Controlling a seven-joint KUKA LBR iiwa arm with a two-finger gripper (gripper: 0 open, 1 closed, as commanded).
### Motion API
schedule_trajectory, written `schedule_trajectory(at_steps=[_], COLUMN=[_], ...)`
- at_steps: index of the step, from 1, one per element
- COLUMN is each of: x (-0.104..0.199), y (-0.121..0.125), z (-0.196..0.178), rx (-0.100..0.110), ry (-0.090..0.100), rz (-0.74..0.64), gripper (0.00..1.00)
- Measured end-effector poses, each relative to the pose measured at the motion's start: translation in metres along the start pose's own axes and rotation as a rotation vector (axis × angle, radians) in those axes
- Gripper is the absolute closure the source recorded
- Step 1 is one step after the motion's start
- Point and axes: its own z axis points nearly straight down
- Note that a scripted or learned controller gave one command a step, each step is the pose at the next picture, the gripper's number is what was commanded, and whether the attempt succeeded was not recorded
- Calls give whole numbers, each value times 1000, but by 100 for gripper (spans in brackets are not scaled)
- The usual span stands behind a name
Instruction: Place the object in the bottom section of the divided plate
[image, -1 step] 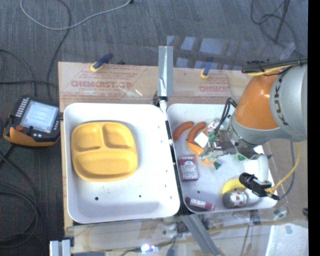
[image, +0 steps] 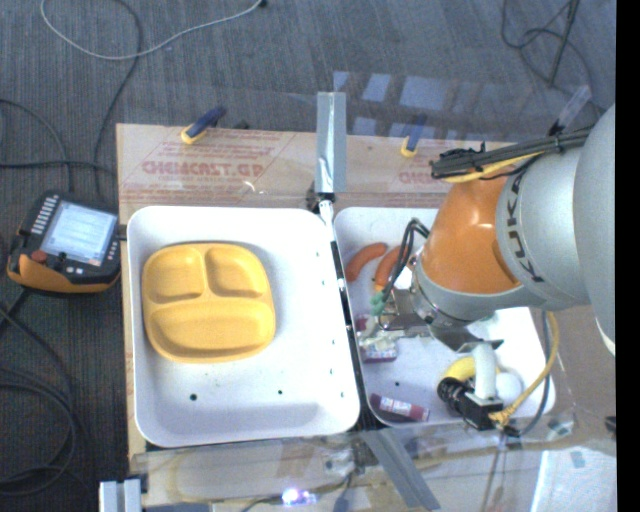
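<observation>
object (image: 378, 346) lies under the tool (image: 385, 322).

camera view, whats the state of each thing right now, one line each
divided plate: upright in the left bin, nothing in its sections
left bin: holds the plate alone
right bin: holds several small objects, arm over it
orange sausage-shaped objects: lying at the right bin's top left
gripper: low over the right bin's objects
</observation>
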Motion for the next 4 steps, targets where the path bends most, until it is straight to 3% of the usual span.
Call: schedule_trajectory(at_steps=[1, 2, 3, 4], x=[8, 52, 104, 231], y=[0, 2, 3, 22], z=[0, 0, -1, 83], rx=[-1, -1, -4, -8], ry=[0, 0, -1, -1], rz=[-382, -821, -1354, -1308], gripper=[100, 100, 100, 100])
